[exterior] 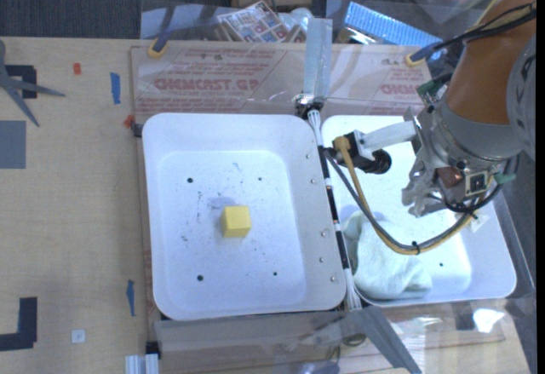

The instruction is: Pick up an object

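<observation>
A small yellow cube [237, 221] lies near the middle of the left bin [170, 151]. A crumpled white cloth [387, 266] rests in the near left part of the right bin [494, 279]. The gripper [434, 198] hangs over the right bin, above and to the right of the cloth, far from the cube. Its wrist and a looping yellow cable [375, 219] hide the fingertips.
A metal divider [328, 185] with bolts separates the two bins. Clear plastic sheeting [255, 78] and a taped panel stand behind the bins. The wooden bench top [68, 193] stretches left of the bins, with blue tape marks on it.
</observation>
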You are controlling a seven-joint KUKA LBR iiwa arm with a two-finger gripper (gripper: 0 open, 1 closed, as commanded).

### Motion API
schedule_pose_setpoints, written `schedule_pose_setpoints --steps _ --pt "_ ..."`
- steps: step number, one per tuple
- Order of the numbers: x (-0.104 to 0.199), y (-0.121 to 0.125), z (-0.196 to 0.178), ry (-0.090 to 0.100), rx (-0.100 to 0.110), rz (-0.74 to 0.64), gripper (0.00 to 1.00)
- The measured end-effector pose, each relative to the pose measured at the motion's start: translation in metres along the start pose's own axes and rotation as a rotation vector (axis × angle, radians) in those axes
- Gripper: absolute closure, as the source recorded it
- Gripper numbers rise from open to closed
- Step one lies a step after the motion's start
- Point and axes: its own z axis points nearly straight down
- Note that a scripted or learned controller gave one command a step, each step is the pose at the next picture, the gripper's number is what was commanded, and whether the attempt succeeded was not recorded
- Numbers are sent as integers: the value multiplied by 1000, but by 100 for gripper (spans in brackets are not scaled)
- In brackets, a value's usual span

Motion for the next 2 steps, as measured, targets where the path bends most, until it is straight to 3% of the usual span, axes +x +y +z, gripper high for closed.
schedule_pose_setpoints --steps 1,2 --pt "8 -41 66 -3 2 17 100" --pt "15 -71 84 -2 2 17 100"
